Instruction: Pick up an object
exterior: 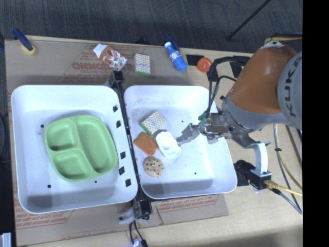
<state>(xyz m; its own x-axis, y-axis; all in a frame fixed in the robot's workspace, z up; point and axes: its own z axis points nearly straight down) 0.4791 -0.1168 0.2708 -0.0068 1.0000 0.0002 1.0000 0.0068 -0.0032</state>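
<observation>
Camera view showed the pincer (181, 136) low in the right bin (201, 178), reaching in from the right, its tips beside a white tub (168, 144); whether it was clenched or released could not be told. The tub sat mid-bin among a brown wedge (145, 143), cookie (153, 166) and green packet (153, 122), likely the target. Its long axis ran roughly up-down, slightly tilted.

Arm (288, 94) casing — "KU", partly cut off.
</observation>
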